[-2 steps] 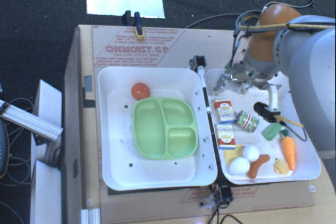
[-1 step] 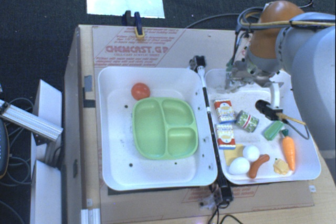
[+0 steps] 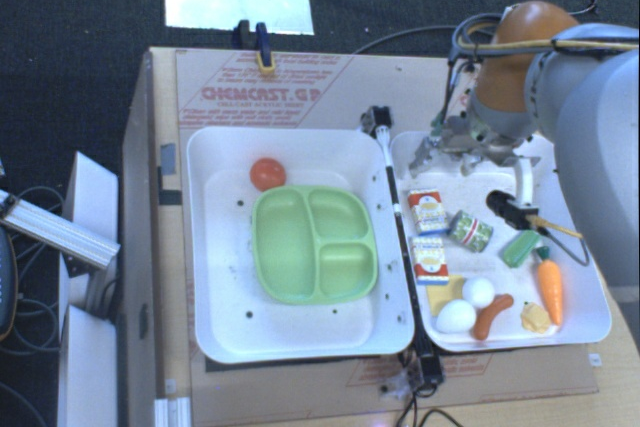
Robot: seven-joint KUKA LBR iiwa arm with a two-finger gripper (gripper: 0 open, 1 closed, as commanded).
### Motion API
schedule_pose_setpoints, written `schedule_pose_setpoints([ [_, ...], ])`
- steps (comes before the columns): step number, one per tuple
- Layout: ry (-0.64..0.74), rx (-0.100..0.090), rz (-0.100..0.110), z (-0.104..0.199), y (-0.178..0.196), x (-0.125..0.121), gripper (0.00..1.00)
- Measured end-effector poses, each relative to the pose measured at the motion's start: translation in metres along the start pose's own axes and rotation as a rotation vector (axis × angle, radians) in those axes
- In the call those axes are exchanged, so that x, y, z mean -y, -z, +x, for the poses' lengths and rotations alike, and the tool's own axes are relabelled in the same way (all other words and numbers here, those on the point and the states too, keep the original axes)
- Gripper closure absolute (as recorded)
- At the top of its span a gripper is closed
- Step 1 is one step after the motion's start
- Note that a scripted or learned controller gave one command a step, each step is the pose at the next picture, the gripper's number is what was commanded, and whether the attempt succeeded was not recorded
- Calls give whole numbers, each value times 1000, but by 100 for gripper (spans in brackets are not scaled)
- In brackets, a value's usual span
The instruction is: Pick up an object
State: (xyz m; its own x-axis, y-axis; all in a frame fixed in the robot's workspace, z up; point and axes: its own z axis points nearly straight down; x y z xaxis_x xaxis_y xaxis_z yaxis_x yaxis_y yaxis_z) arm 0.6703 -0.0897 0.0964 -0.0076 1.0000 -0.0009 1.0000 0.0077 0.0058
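Claw (image 3: 455, 153) first: in the camera view it sits low over the far end of the right bin (image 3: 467, 187), at the end of the grey arm that comes in from the right. Whether it is wide or narrow cannot be told from this angle, and nothing can be seen held in it.

Judged from that, the task is at its beginning. No object has been lifted, and the descent, the closing and the lift all seem to be left.

No single object is marked out as the target. The closest candidate is the upper carton (image 3: 427, 211), a small red and white box lying flat just beside the divider and a little nearer the camera than the claw. Near it lie a green can (image 3: 470, 230) on its side and a second carton (image 3: 430, 260). Further toward the near rim are a green block (image 3: 520, 248), a carrot (image 3: 550, 287), two white eggs (image 3: 478, 292), a sausage (image 3: 492, 315) and a flat yellow slice (image 3: 438, 294).

The left bin (image 3: 225, 295) holds a green divided plate (image 3: 313, 245) and a small red ball (image 3: 267, 174), both well apart from the claw.
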Motion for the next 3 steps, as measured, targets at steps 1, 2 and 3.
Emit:
schedule_pose_setpoints([
  [1,-3,-1,4,7,-12,1,0],
  [2,-1,0,1,7,0,0,100],
  [3,-1,0,1,7,0,0,0],
])
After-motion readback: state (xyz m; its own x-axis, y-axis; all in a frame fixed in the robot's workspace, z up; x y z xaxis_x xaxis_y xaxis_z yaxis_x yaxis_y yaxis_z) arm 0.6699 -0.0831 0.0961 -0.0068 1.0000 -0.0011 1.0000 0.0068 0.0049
